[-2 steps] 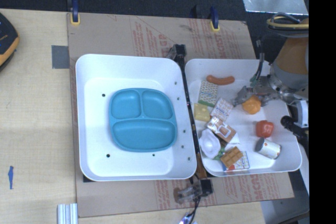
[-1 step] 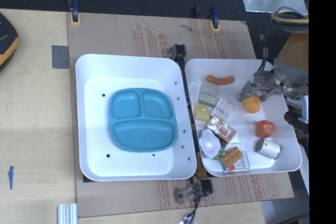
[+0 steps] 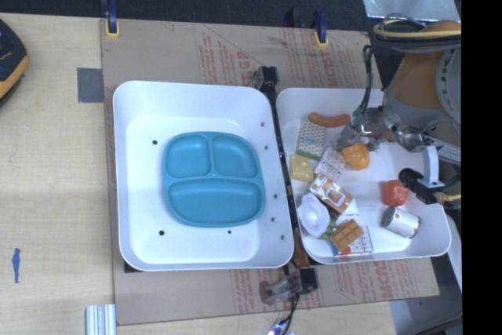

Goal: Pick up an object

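Hovering low over the right bin (image 3: pixel 439 247) near its far edge, the gripper (image 3: pixel 362 136) meets an orange ball (image 3: pixel 356 157), presumably to grasp it; jaw state unclear.

Even overhead light, soft shadows, mild glare on the white bins (image 3: pixel 196 94), slightly soft focus.

The arm (image 3: pixel 416 82) is cut off at the picture's right side. Its wrist covers the right bin's (image 3: pixel 439 247) far right corner. The gripper (image 3: pixel 362 136) is too small and cluttered to read. A dark object (image 3: pixel 9 59) on the tabletop (image 3: pixel 47 192) is clipped by the left edge.
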Controlling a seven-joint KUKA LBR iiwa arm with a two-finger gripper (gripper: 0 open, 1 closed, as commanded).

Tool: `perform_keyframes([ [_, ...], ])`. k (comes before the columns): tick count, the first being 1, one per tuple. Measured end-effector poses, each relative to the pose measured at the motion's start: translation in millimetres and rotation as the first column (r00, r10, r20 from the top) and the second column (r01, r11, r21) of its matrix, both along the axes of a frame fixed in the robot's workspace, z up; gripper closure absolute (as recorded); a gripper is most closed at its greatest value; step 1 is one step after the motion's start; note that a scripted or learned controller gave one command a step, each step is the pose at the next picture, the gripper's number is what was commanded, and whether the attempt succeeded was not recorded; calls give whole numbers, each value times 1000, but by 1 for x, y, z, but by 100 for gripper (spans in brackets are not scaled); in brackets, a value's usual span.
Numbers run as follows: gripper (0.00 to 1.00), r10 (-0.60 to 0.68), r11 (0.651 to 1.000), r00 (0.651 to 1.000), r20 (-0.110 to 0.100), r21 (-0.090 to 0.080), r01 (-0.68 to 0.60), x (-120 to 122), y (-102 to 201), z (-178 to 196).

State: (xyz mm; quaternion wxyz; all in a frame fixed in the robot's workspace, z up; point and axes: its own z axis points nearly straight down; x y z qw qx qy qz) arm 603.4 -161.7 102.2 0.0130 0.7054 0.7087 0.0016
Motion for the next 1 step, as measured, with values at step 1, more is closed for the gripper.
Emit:
perform_keyframes([
  [1,100,5,1000,1000,-14,16,-5,56,77,96],
])
